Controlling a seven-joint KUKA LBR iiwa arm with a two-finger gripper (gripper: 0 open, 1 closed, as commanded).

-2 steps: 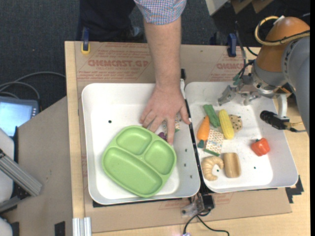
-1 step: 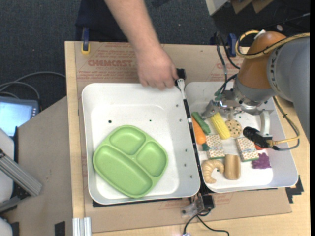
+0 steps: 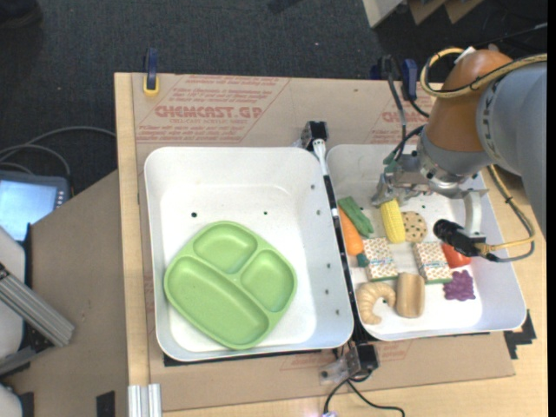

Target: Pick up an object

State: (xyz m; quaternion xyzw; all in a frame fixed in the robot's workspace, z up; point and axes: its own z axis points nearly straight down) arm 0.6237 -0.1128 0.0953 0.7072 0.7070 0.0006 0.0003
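corn cob (image 3: 393, 221) lies just below claw (image 3: 398, 191); claw's grip state unclear

Glossy green plastic tray (image 3: 230, 282) in smooth white plastic bin (image 3: 165, 181) (printed brown cardboard (image 3: 208, 111) beneath)

Pale green divided plate (image 3: 230, 282), yellow corn cob (image 3: 393, 221), orange carrot (image 3: 351, 233), purple grapes (image 3: 459, 286), tan croissant (image 3: 376, 300), white bins (image 3: 165, 176)

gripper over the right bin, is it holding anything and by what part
It cannot be told. The gripper sits just above the toy corn cob in the right bin, but the wrist hides its tips, so no grasp is visible.
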